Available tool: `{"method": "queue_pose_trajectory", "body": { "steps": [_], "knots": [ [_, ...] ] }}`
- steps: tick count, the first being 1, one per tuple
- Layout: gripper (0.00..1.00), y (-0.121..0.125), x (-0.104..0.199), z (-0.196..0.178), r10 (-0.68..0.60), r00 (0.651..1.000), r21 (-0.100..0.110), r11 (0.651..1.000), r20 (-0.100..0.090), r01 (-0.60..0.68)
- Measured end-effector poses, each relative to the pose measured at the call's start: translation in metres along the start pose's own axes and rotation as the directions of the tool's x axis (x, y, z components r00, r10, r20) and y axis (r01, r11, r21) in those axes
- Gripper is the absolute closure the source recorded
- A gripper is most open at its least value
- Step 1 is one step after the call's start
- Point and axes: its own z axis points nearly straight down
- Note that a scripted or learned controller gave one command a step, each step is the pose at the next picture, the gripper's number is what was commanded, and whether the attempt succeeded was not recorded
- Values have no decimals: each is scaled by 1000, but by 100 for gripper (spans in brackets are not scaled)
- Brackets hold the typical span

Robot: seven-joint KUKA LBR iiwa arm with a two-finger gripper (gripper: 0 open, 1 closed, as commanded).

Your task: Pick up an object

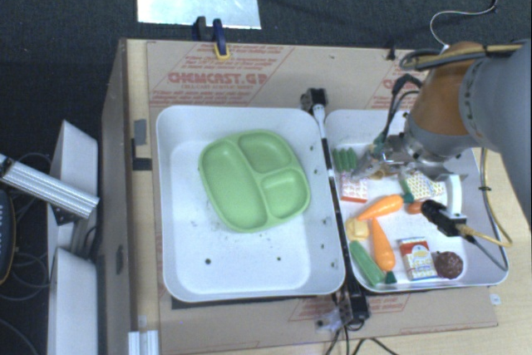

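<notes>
Look to the right of the frame: your arm [453, 100] reaches in over the right bin [490, 262], its orange band showing above the wrist, and the claw [384, 152] sits low over the upper left part of that bin. You cannot tell how far the claw is open, nor whether it has hold of anything; the wrist hides that.

The things you could pick all lie in the right bin, crowded together. An orange carrot [378, 207] lies just below the claw, with a second orange piece [381, 245] beneath it, a green vegetable [366, 260] along the bin's left wall, a small red and white box [416, 258] and a dark round thing [450, 264] in the lower right, and a flat printed packet [354, 192] beside the carrot.

The left bin [187, 262] carries a green divided plate [254, 179], well apart from the arm. Judging by where the claw hangs, you are working the cluttered upper corner, where a clean grasp looks doubtful because neighbours lie close.
</notes>
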Motion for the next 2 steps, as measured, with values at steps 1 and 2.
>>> {"method": "queue_pose_trajectory", "body": {
  "steps": [1, 2],
  "knots": [
    [0, 73, 8, 7, -5, 1000, 12, 1000, -2, 5],
    [0, 74, 4, 7, -5, 1000, 10, 1000, -4, 5]
  ]
}}
